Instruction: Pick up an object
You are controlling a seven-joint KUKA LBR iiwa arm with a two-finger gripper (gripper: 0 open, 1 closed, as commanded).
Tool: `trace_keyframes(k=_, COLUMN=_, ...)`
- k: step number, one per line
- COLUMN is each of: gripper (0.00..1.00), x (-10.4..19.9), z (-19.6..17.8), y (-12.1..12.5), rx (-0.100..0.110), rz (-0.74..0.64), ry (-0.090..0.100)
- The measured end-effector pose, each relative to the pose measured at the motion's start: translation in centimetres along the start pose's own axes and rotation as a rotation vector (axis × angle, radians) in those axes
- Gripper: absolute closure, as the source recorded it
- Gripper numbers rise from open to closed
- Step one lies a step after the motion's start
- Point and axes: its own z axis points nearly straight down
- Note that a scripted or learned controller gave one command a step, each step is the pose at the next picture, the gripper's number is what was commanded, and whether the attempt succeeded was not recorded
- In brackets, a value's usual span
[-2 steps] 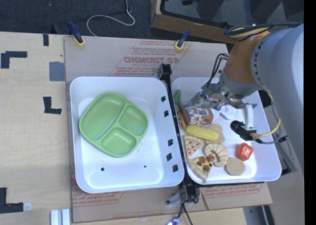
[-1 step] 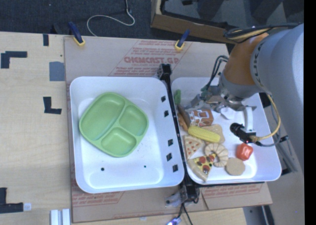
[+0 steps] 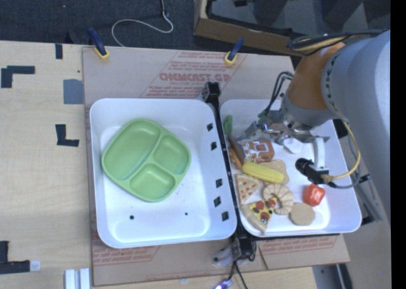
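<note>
grey two-finger gripper: low over the right white bin, jaw state cannot be told. small brown-and-white packaged toy food: just below the jaws, contact unclear. yellow toy corn cob: further below. red toy pepper: well apart. green sectioned plastic plate: left bin.

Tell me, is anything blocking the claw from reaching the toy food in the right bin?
Nothing visible does. The gripper hangs right over the toy food in the right bin, the pieces lying uncovered, packed close together.
</note>
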Motion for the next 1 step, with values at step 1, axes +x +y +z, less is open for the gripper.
trace_keyframes(k=1, gripper=0.0, x=-1.37, z=0.04, y=-0.25, rx=-0.007, rz=-0.001, ry=-0.006)
